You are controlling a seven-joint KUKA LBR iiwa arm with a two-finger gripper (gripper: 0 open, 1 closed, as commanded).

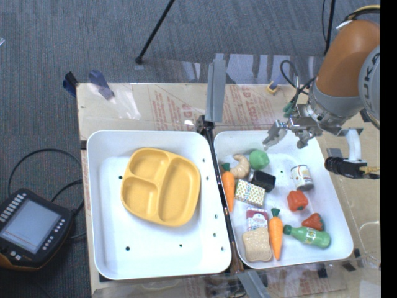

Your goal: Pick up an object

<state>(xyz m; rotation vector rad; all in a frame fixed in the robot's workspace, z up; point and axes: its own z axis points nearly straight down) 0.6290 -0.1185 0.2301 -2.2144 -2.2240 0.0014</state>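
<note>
Arm poised over the right bin, nothing picked yet.

The gripper (286,135) hung above the upper edge of the right bin (342,225), its two fingers spread apart with nothing between them. Every candidate object lay loose in that bin: a green ball (259,159) and a croissant (240,164) nearest the claw, a small can (302,177) just below it, then a black block (263,180), two carrots (229,190), a red pepper (297,200), a green bottle (308,236) and a slice of bread (257,245) toward the lower frame. The left bin (105,253) held a yellow divided plate (161,186). As I judged it, the pick had barely begun: descent, closing and lift all remained.
</note>
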